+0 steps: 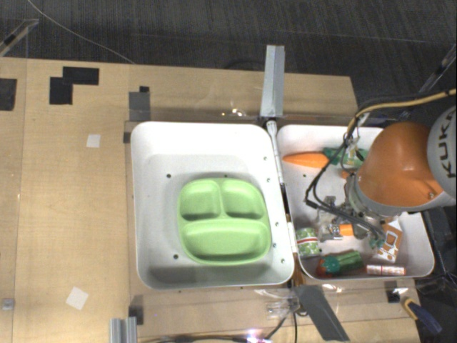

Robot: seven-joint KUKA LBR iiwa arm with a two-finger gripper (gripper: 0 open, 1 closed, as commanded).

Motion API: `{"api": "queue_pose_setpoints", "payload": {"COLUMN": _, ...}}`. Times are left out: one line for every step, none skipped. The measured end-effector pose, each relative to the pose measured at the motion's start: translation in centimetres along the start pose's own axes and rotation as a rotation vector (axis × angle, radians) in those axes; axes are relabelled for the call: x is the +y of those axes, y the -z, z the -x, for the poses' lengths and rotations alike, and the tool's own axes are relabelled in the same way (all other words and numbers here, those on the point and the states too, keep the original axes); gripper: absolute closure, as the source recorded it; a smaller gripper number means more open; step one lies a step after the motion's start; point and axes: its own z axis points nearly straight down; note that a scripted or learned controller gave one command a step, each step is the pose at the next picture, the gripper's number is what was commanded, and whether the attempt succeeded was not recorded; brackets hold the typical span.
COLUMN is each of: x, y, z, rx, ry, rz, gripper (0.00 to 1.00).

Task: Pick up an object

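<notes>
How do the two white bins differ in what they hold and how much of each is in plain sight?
The left bin holds one green divided tray; the right bin holds several small items, including a carrot. The left bin is in full sight; the arm covers part of the right bin. Both are shallow and white.

- Grey arm (444,148) enters from 3 o'clock.
- Orange band (397,164) sits above the wrist.
- Gripper (335,227) points toward 8 o'clock, low down.
</notes>
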Motion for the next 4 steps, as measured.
{"api": "queue_pose_setpoints", "payload": {"x": -1.4, "y": 16.8, "z": 5.3, "rx": 0.027, "ry": -0.025, "rz": 0.004, "gripper": 1.0}}
{"api": "queue_pose_setpoints", "payload": {"x": -3.9, "y": 1.7, "z": 6.4, "rx": 0.044, "ry": 0.274, "rz": 0.016, "gripper": 1.0}}
{"api": "queue_pose_setpoints", "payload": {"x": -3.9, "y": 1.9, "z": 6.5, "rx": 0.04, "ry": 0.274, "rz": 0.014, "gripper": 0.0}}
{"api": "queue_pose_setpoints", "payload": {"x": -1.4, "y": -1.9, "z": 9.3, "rx": 0.029, "ry": 0.33, "rz": 0.01, "gripper": 0.0}}
